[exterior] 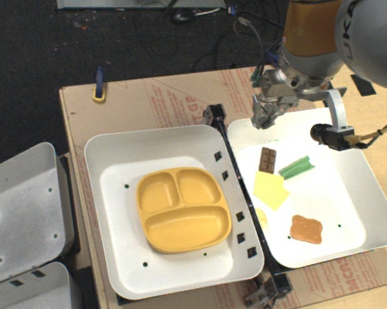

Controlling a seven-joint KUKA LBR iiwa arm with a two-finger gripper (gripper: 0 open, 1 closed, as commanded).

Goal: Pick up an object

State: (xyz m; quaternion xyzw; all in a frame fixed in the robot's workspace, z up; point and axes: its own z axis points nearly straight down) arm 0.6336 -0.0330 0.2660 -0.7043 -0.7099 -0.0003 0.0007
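Observation:
The right bin (368, 191) holds a small brown block (268, 159), a green stick (296, 168), a yellow square piece (270, 189) and an orange toast-shaped piece (306, 229). My gripper (265, 117) hangs over the far left corner of that bin, above and behind the brown block, apart from all the pieces. Nothing shows between its fingers.
The left bin (107, 197) holds a yellow divided plate (184, 209). A black divider with clips (240, 193) runs between the two bins. Grey lids (17, 209) lie off to the left. A blue and yellow clamp (99, 89) sits on the bench's far edge.

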